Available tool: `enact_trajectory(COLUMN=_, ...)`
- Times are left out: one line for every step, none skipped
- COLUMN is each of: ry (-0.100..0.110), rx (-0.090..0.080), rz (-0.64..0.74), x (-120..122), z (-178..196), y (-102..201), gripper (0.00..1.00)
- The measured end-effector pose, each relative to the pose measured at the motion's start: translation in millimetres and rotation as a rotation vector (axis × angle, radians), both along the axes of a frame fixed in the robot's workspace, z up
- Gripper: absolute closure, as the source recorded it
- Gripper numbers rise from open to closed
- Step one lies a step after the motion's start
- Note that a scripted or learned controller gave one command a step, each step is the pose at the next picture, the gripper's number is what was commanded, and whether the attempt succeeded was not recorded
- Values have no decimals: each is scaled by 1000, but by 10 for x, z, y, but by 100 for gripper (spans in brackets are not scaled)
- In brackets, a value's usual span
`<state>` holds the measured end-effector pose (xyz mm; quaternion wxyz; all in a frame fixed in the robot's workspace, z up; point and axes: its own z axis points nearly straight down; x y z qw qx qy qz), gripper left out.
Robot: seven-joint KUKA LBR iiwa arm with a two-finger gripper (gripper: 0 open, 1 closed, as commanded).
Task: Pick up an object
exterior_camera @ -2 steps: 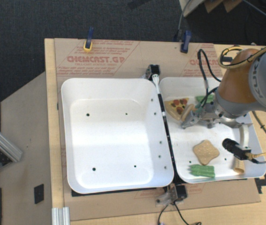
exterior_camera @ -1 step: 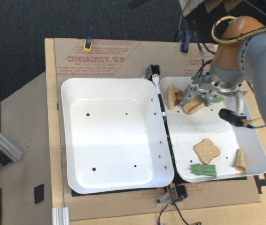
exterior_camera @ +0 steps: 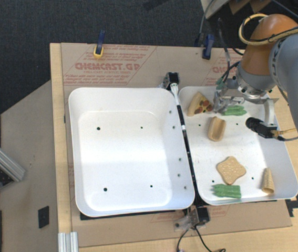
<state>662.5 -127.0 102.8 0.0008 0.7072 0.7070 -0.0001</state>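
Right bin (exterior_camera: 283, 156): green pod (exterior_camera: 226, 191), cracker (exterior_camera: 230, 169), cone (exterior_camera: 267, 180), bread roll (exterior_camera: 216, 128), pizza slice (exterior_camera: 198, 104). Hand (exterior_camera: 226, 102) over green piece (exterior_camera: 235, 111); grip cannot be told.

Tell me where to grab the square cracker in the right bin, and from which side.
Come straight down on the cracker and pinch two opposite flat edges. It lies flat, so only its sides offer a hold. Avoid the edge nearest the green piece, which lies close beside it.

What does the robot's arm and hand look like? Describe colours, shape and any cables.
The arm is smooth, rounded grey with an orange band above the wrist. The hand is a small grey metal unit. Dark cables loop beside it.
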Motion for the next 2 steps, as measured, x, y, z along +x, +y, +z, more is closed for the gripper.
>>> enact_trajectory(ry=1, rx=0, rz=1, x=-2, z=-7, y=4, gripper=0)
enact_trajectory(ry=5, rx=1, rz=-3, x=-597, z=181, y=-168, gripper=0)
